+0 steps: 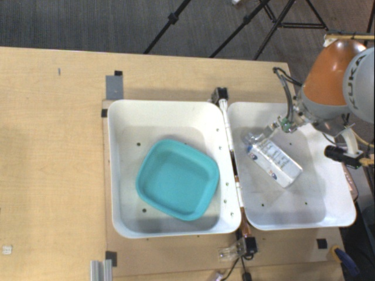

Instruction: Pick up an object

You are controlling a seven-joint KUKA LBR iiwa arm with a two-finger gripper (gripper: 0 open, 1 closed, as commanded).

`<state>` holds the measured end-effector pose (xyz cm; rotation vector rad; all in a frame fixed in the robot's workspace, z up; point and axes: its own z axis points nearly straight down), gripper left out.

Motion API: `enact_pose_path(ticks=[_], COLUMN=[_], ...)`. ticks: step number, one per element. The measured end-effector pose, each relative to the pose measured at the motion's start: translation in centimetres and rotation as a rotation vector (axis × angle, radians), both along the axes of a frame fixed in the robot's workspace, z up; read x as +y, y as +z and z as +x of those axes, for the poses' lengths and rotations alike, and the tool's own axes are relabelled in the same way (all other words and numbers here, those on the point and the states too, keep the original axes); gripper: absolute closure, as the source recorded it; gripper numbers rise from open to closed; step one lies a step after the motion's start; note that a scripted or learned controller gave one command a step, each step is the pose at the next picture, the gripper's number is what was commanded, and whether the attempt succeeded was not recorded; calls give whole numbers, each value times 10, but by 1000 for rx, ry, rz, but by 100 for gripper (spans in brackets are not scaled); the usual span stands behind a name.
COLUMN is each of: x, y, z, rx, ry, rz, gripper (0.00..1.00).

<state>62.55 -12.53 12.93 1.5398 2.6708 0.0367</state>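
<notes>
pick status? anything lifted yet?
Done: the arm has reached over the right bin. In hand: the pincer sits at the upper end of the clear bottle, which lies on the bin floor, not lifted. Left: grasp and lift. The teal dish rests in the left bin.

It was a robotics lab: a wooden bench [53, 157], grey carpet [88, 10], black tripod legs [275, 4], loose cables [287, 92].
</notes>
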Motion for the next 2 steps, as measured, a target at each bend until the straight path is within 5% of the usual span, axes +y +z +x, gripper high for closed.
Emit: enact_pose_path(ticks=[2], x=[1], y=[0], z=[0], rx=[0], ry=[61], rz=[-3], gripper=[0])
